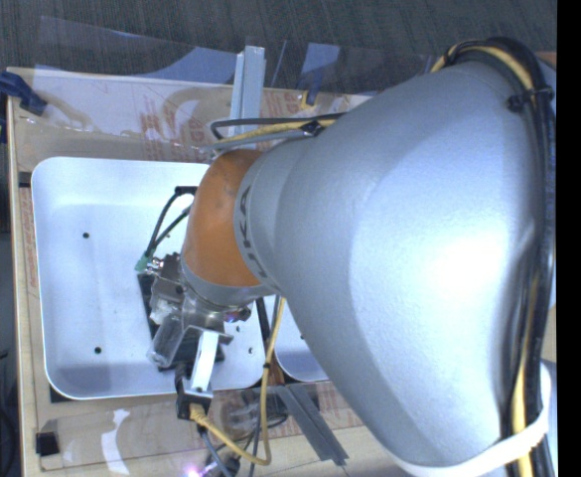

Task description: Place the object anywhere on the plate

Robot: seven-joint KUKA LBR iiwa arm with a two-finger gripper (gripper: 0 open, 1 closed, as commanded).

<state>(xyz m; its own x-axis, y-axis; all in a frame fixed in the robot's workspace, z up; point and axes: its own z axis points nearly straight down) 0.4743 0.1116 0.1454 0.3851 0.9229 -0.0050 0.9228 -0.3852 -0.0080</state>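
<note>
Arm (409, 266) bulk, grey and broad, takes up most of what I can see from here, sweeping in over the right bin (305, 366) so that just a curved sliver of its white rim peeks out beneath. Its orange band (216, 222) sits over the left bin (81, 266), and the gripper (176, 341) hangs low near that bin's front wall. Whether the claw is open or closed, I cannot tell. No plate or object can be made out under the arm.
</note>
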